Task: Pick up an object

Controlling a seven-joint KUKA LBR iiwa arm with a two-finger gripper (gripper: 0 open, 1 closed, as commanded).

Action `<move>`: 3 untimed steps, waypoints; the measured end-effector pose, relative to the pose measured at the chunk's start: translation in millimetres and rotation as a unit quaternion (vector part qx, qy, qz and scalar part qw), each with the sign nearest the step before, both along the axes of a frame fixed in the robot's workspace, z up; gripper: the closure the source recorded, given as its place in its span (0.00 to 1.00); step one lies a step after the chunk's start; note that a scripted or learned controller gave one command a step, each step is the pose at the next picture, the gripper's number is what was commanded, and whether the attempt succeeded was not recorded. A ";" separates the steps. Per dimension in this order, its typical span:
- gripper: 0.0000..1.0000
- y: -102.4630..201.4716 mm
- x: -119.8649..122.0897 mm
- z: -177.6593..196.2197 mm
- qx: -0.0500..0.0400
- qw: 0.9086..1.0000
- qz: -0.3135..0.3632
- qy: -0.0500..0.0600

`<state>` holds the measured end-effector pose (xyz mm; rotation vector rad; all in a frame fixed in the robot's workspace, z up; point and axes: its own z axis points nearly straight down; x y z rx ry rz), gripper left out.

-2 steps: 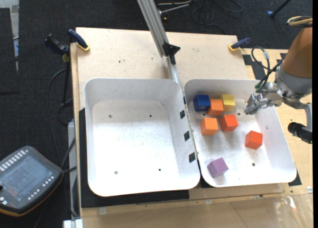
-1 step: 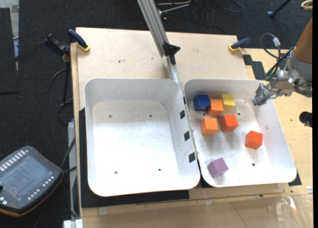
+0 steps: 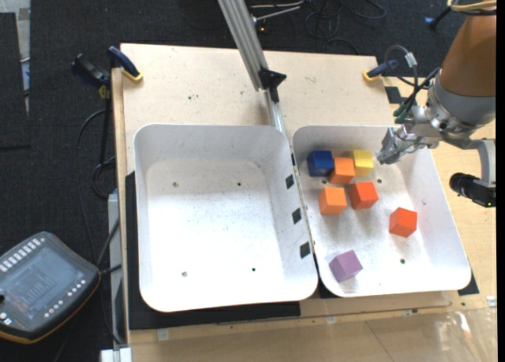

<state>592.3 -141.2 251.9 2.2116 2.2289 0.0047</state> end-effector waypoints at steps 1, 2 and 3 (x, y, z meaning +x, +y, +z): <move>1.00 58.3 10.0 -12.3 0.001 1.000 0.000 0.002; 1.00 117.2 22.0 -4.5 0.000 1.000 0.001 0.000; 1.00 174.6 39.7 -5.4 0.000 1.000 0.000 0.000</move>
